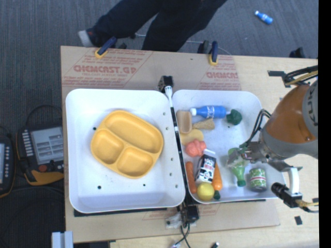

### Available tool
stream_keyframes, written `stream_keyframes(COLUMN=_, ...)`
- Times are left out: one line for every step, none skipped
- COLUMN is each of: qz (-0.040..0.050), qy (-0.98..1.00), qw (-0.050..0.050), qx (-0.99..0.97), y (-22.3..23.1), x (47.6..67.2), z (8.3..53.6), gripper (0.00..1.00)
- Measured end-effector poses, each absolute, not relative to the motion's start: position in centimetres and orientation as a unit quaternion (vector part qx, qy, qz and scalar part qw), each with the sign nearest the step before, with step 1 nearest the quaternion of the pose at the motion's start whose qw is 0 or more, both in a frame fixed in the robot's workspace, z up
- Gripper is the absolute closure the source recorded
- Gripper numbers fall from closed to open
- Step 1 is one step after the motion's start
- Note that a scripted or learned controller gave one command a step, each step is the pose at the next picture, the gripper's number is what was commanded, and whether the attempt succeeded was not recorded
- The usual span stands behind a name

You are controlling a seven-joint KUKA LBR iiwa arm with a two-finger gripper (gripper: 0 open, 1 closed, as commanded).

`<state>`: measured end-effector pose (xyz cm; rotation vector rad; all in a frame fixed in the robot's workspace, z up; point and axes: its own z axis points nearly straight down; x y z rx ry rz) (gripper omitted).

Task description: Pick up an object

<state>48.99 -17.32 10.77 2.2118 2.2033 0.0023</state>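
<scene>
My gripper point(243, 155) hangs low over the right side of the right bin point(243, 98), under the grey wrist and orange band. Directly beneath and touching distance from it lie a green bottle point(239, 172) and a small can with a green label point(257, 180). Something green shows at the gripper's left edge; I cannot tell whether it is held. Further left lie a black-and-white carton point(206, 169), a carrot point(217, 178), a lemon point(205, 191) and a pink-orange piece point(195, 149). At the bin's far side lie a blue bottle point(209, 111) and a dark green broccoli point(234, 117).
The left bin point(83, 107) holds a yellow divided plate point(128, 143). Tan bread-like pieces point(184, 121) lie by the divider between the bins. Two clamps point(212, 53) grip the bench's far edge. A person stands behind the bench.
</scene>
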Motion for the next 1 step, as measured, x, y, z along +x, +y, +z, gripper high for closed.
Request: stream_keyframes(qz=-0.0005, qy=0.708, qw=0.0, qx=0.707, y=-13.79, x=48.35, z=15.61, gripper=1.0)
